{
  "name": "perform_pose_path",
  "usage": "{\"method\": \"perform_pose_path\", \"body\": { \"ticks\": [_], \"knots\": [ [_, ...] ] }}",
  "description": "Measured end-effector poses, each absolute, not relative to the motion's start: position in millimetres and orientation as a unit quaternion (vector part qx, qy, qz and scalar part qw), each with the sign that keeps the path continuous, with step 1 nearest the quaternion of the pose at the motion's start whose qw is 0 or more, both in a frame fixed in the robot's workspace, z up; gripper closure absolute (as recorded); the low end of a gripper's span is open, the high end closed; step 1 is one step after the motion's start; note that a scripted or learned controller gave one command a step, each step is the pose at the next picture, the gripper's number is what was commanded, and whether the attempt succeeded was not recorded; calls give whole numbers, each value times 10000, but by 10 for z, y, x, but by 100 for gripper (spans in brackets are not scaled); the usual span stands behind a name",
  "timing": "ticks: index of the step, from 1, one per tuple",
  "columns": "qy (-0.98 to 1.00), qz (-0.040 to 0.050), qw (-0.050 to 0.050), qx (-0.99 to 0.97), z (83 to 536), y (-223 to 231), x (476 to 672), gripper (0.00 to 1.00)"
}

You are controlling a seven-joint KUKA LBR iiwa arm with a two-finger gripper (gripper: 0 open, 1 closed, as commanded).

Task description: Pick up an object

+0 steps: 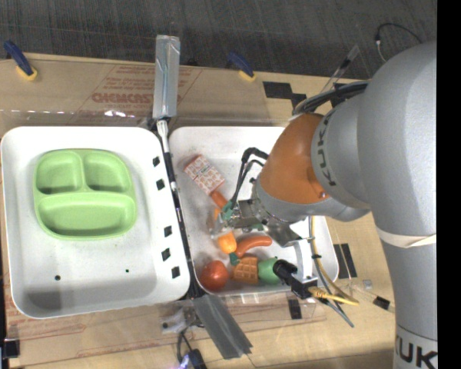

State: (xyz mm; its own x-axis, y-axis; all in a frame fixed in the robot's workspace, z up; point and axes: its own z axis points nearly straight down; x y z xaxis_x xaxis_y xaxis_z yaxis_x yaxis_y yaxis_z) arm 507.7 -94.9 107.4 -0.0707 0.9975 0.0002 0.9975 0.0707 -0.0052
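The red round tomato-like toy (213, 274) lies nearest, at the 6 o'clock edge of the right white bin (215, 141), touching the orange waffle-textured block (245, 270), with a green rounded toy (268, 270) just beside that. Above them sit a small orange fruit-shaped toy (227, 244) and an orange-red sausage-shaped toy (253, 243).

The gripper (234, 215) hangs low over this cluster, at about 11 o'clock from the sausage-shaped toy. Whether it is apart or together cannot be told; the grey and orange wrist (300, 171) covers much of it, and nothing is visibly clamped in it.

Risk: the candidate objects are packed touching one another. A descent here is likely to strike two at once, push one aside or pinch only an edge. The rounded toys may roll away.

A thin orange carrot-like stick (218, 200) lies just beside the gripper at 10 o'clock and could be caught by accident. Further up, a pink patterned packet (203, 174) lies apart, an easier target.

The left white bin (15, 229) holds a green compartment tray (84, 192), well apart. Both bins rest on the desk (77, 83).
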Motion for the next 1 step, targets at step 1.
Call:
{"method": "perform_pose_path", "body": {
  "ticks": [1],
  "knots": [
    [-7006, 6, 5, -7136, 1906, -735, 5939, 100]
  ]
}}
